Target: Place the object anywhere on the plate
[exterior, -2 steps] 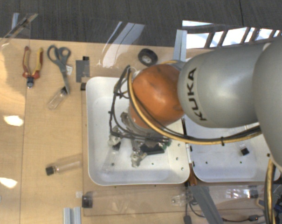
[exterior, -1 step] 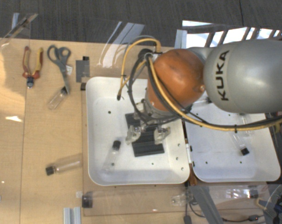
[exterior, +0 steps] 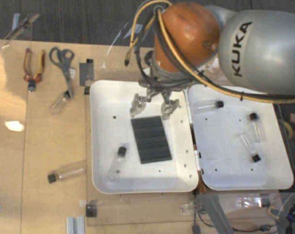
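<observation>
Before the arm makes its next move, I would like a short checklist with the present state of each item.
1. Plate located: ok. The dark ribbed plate lies flat in the left bin.
2. Object located: ok. A clear vial with a black cap lies in the left bin, left of the plate and apart from it.
3. Object held: not ok. The gripper hangs over the plate's top edge, jaws apart with nothing between them.
4. Plate surface free: ok. Nothing lies on it.
5. Other vials: ok. They lie in the right bin, out of the way.
</observation>
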Motion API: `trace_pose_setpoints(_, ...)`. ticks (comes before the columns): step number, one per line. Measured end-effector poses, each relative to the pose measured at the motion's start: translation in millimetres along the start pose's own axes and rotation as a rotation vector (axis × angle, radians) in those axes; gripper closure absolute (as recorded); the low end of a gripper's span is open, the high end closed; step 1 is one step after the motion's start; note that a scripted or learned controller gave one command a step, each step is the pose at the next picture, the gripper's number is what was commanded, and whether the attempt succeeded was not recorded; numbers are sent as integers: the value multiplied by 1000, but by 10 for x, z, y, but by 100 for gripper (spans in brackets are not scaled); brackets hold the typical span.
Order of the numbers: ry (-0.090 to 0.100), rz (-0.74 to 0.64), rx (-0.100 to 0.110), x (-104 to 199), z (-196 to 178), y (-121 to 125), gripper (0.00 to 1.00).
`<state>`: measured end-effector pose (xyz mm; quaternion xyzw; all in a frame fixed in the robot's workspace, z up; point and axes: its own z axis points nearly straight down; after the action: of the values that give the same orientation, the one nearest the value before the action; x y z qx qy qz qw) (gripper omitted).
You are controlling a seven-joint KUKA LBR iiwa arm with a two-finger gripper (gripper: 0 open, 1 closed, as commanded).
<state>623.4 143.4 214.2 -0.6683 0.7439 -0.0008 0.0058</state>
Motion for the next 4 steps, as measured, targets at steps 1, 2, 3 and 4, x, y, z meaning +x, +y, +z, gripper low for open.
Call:
trace_pose_setpoints(1, 1, 385, -3, -600, 496, -359, 0)
trace_pose_setpoints(2, 0, 739, 0, -758, 191, -381, 0)
trace_pose_setpoints(3, 5, 155, -3, -835, 1233, -374, 0)
trace_pose_setpoints(4, -3, -721, -1, -859, 1261, -366, 0)
